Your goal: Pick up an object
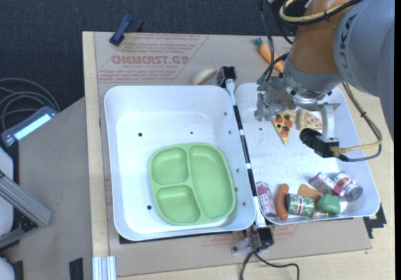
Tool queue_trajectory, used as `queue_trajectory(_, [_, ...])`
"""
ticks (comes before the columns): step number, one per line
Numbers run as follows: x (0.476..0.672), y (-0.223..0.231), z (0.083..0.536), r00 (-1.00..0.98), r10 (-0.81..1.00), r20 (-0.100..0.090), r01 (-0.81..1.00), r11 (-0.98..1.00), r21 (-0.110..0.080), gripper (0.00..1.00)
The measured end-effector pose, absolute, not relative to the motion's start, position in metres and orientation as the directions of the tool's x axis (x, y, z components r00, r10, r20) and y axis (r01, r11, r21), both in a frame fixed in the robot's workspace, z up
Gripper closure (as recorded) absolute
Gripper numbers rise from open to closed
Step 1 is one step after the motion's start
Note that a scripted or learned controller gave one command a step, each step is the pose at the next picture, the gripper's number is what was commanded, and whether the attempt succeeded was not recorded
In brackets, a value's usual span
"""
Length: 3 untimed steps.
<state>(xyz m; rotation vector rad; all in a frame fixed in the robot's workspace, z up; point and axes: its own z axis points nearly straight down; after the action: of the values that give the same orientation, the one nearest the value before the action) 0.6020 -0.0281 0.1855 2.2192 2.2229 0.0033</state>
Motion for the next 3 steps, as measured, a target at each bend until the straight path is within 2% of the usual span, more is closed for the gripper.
queue_trajectory(1, [0.578,-0.081,0.232,0.001,1.000,-0.002,1.000,-0.001,0.002,1.00])
queue_trajectory(2, [0.575,-0.128,0.096,0.002,1.000,0.000,1.000,-0.002,-0.004,1.00])
queue_trajectory(3, [0.576,-0.128,0.107,0.001,1.000,0.000,1.000,-0.001,0.001,1.00])
